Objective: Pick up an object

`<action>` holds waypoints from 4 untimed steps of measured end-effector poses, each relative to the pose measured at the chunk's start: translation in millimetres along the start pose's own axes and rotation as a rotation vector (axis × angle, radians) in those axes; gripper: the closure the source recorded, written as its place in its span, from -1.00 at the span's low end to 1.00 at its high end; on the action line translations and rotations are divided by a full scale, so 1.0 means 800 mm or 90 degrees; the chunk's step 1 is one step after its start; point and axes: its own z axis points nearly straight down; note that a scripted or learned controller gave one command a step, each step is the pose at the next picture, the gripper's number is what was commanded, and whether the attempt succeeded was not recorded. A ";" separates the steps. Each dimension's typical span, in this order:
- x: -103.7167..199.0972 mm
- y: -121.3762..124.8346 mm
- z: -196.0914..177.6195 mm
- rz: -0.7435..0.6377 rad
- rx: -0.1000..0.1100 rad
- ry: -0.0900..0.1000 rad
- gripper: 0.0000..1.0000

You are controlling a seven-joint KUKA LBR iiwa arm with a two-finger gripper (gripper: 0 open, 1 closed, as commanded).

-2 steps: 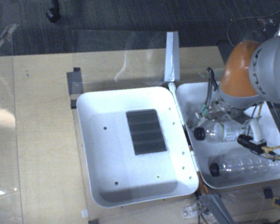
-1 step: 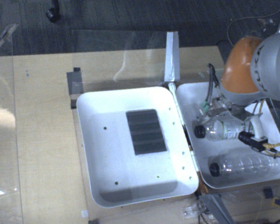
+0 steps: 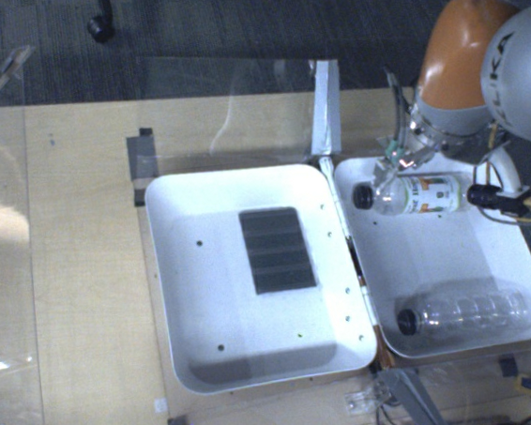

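Note:
A small clear bottle (image 3: 426,196) with a black cap and a white label lies on its side at the far end of the right bin (image 3: 482,250). My gripper (image 3: 398,161) hangs just above the bottle's neck end, at the bin's back edge, under the orange band of the arm. A large clear plastic bottle (image 3: 466,311) with a dark cap lies on its side along the right bin's near wall. In the middle of the left bin (image 3: 184,291) lies a flat black ribbed block (image 3: 276,249).
A metal bracket (image 3: 324,106) stands upright behind the gap between the two bins. Black cables (image 3: 505,200) run from the arm over the right bin's right rim. Clear panels border the bench at the left and back.

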 end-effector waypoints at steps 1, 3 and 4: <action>0.026 0.049 -0.136 0.051 0.000 0.000 1.00; -0.001 -0.004 -0.135 -0.548 -0.001 -0.001 1.00; -0.022 -0.022 0.003 -0.183 0.001 0.001 1.00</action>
